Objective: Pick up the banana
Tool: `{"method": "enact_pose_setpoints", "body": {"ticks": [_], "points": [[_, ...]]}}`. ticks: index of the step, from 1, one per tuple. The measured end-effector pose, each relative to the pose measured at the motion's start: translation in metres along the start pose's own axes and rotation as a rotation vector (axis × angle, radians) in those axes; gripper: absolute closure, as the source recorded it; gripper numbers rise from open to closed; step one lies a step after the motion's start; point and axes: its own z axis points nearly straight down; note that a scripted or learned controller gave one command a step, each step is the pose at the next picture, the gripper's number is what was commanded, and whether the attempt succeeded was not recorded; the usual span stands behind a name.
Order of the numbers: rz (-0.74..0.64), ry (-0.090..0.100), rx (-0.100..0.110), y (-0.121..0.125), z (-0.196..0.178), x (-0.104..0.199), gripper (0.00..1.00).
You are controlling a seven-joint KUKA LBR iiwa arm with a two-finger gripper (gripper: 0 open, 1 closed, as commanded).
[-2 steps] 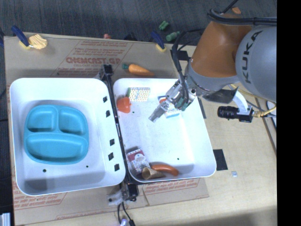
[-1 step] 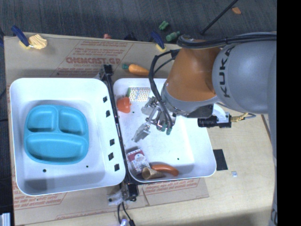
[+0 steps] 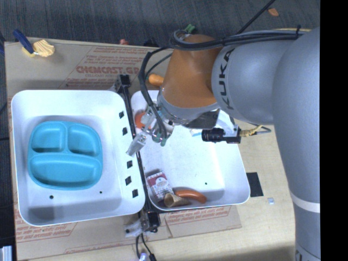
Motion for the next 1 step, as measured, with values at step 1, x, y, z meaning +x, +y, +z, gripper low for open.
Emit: {"method": "enact_pose_setpoints", "body": {"ticks": [1], "points": [[0.03, 0.0, 0.0, 0.0914, -0.0262, 0.0597, 0.0]]}}
